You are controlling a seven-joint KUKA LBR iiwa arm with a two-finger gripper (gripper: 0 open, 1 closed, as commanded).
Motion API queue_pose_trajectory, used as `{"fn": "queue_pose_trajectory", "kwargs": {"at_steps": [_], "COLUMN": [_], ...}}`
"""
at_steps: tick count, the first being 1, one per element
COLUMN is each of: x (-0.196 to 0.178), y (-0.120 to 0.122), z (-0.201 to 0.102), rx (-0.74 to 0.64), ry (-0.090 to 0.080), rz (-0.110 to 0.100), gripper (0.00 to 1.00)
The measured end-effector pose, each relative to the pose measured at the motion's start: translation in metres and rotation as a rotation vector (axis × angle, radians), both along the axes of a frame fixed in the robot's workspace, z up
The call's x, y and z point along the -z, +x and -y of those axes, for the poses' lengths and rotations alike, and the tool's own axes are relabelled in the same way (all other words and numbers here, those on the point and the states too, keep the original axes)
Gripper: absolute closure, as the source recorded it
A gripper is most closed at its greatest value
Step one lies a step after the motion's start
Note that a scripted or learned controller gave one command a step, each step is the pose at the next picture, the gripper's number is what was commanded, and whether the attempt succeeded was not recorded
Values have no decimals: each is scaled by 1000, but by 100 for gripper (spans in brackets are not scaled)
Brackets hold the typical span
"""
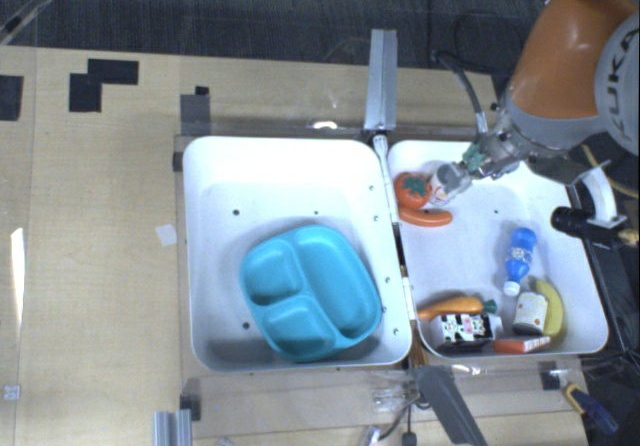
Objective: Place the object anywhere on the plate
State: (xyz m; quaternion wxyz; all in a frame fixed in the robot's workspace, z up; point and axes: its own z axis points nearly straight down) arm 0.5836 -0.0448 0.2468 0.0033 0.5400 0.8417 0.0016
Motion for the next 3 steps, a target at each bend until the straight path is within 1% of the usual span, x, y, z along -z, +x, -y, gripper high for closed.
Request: {"fn": "queue_pose_trajectory", "kwargs": {"at_steps": [1, 2, 3], "x": [33, 47, 62], "y": [76, -30, -62], "z": [-33, -86, -156], "rx": [-46, -172, -93], "ry": [0, 1, 2], "rz": [0, -2, -3], "gripper": [100, 100, 100]}}
